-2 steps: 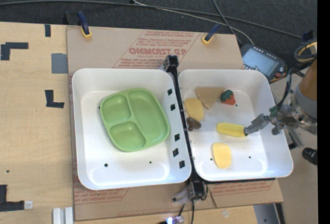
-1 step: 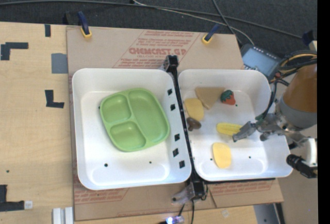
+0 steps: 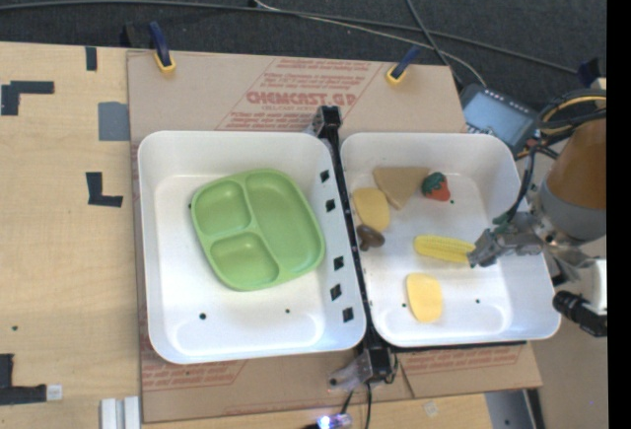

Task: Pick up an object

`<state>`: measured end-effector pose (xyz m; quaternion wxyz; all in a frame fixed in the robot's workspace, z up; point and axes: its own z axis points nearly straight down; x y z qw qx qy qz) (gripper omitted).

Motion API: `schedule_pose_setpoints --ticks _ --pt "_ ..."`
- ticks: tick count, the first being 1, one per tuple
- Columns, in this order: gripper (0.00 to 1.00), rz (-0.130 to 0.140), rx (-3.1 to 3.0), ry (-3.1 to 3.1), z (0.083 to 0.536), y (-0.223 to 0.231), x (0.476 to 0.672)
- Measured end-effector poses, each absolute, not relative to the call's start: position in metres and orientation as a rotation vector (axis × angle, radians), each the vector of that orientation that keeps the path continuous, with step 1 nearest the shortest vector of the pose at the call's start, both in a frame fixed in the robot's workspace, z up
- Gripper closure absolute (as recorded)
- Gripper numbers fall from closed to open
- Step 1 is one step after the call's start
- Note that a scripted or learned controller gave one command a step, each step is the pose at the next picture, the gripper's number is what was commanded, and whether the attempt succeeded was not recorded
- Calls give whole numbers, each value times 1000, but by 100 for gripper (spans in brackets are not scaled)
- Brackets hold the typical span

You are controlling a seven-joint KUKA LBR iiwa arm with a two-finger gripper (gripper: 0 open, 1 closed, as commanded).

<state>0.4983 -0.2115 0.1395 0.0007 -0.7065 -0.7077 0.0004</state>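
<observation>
Nearest, in the right bin (image 3: 493,311): a yellow slice (image 3: 425,299), flat on the floor close to the front wall, apart from everything else.

Just behind it, a corn cob (image 3: 443,248), lying crosswise, resting on the bin floor and not lifted. At its right end, the tool (image 3: 485,250), low in the bin, touching or just beside the cob tip; cannot tell which. Cannot tell either whether wide or narrow: too dark and small against the wrist. Nothing seen gripped.

Level with the cob, near the divider, a small brown lump (image 3: 371,239), touching a round yellow piece (image 3: 373,208) behind it. Farther back, a tan wedge (image 3: 398,182) and a strawberry (image 3: 436,185), side by side near the rear wall.

In the left bin (image 3: 168,319), a green plate (image 3: 256,230) with three compartments, well apart from the tool.

At the right, the arm (image 3: 582,171), reaching in over the bin's right wall.

Judged progress: early to middle. Approach apparently made, with the cob as the likely target; grasp not confirmed, lift not yet done. Left to do: secure a hold on the cob, or another item, and raise it clear of the floor. Risk: a round cob caught at its end may roll or slip out.
</observation>
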Motion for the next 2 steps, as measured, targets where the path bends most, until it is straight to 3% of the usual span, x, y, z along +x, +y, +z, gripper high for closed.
schedule_pose_setpoints --ticks 2 --pt "100 -2 -2223 -2227 255 -211 497"
